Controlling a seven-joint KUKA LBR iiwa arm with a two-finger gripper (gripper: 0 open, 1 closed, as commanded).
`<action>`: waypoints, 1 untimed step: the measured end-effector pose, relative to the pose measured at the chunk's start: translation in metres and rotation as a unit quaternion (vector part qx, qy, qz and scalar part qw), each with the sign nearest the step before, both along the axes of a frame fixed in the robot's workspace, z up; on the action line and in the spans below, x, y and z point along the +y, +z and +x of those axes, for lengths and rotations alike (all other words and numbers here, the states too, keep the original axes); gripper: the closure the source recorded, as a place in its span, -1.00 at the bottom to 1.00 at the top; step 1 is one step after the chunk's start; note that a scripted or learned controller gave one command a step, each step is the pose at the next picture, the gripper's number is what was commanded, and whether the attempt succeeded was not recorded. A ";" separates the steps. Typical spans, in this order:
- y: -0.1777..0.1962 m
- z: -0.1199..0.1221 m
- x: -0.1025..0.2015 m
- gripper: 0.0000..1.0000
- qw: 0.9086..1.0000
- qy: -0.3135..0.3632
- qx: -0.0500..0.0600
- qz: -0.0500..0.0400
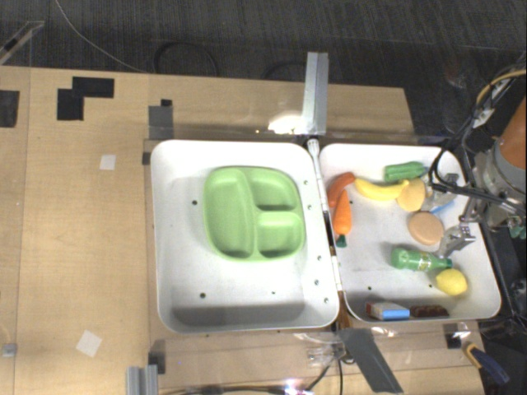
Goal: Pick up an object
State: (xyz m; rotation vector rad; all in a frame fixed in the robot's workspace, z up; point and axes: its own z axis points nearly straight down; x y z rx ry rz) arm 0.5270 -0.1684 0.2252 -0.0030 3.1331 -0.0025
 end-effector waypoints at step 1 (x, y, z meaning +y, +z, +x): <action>-0.128 -0.015 -0.038 -1.00 0.999 0.052 0.002 0.000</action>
